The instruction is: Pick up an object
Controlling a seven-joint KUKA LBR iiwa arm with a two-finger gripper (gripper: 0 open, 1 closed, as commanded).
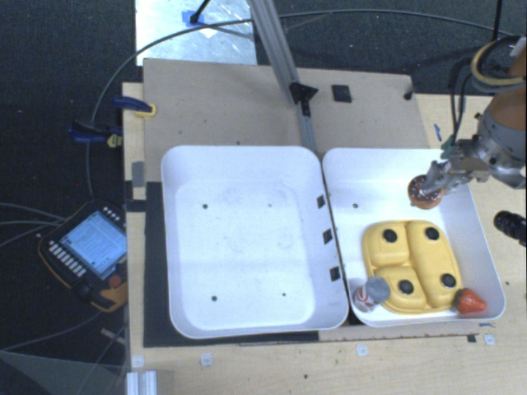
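We see the gripper [433, 181] at the brown disc [425, 192], right bin [370, 189], likely targeting it; whether it is spread or closed we cannot tell.

The arm [504, 134] runs off the right edge; its gripper [431, 184] covers part of a small brown round object [421, 195], too small to identify.

— Bins?
— Left bin [239, 220] and right bin [362, 196] side by side, touching.
— In the right?
— Near side, block [412, 267]; cup [369, 293] at its left corner, berry [470, 301] at its right. Behind block, donut [425, 191], my gripper [436, 179] over it.
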